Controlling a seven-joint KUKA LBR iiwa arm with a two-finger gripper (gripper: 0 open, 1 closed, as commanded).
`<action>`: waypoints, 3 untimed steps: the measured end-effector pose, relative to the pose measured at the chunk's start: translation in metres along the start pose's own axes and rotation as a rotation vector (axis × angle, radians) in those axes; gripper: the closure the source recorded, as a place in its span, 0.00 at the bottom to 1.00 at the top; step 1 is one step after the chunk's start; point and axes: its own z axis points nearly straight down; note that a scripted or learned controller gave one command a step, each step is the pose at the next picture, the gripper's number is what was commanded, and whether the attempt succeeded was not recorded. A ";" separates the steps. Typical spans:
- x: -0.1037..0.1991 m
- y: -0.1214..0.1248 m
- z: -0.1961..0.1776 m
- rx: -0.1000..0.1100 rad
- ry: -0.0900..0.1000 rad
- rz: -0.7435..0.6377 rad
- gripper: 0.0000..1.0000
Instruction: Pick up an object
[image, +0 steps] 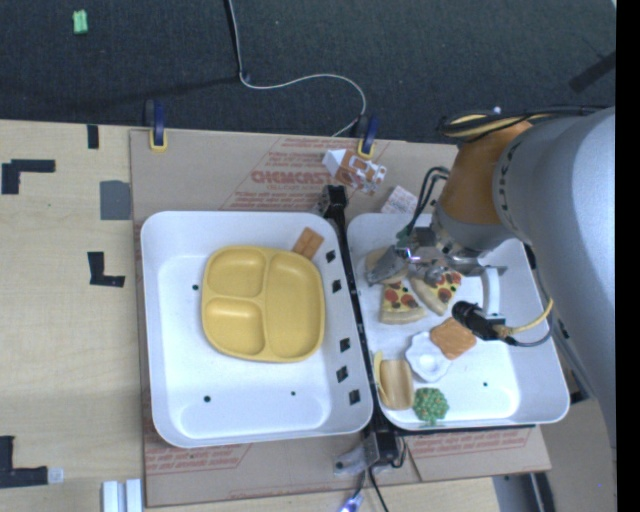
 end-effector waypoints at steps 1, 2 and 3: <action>0.010 0.044 0.003 0.017 0.000 -0.002 0.00; 0.008 0.037 0.002 0.004 0.001 0.000 0.00; 0.009 0.014 0.001 0.002 0.000 0.001 0.00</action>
